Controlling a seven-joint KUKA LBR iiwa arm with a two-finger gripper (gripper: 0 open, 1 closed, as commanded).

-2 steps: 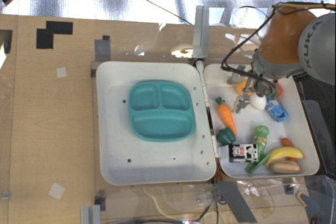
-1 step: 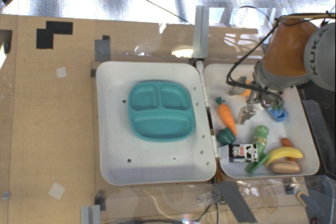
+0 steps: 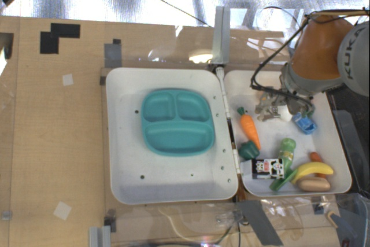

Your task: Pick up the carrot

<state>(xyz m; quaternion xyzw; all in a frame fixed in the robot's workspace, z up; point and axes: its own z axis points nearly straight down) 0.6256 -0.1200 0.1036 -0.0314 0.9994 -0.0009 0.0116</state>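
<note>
The carrot [image 3: 249, 127], orange with a green top, lies in the right bin [image 3: 335, 142] near its left wall. My gripper [image 3: 274, 109] hangs above the bin's upper middle, up and to the right of the carrot and apart from it. The grey arm with its orange band [image 3: 318, 55] reaches in from the right above it.
A teal divided plate [image 3: 177, 122] lies in the left bin [image 3: 124, 182]. The right bin also holds a blue toy [image 3: 304, 123], a green bottle [image 3: 287, 151], a banana [image 3: 315, 170], a sausage [image 3: 314, 184], a black-and-white carton [image 3: 267, 168] and a dark green piece [image 3: 248, 150].
</note>
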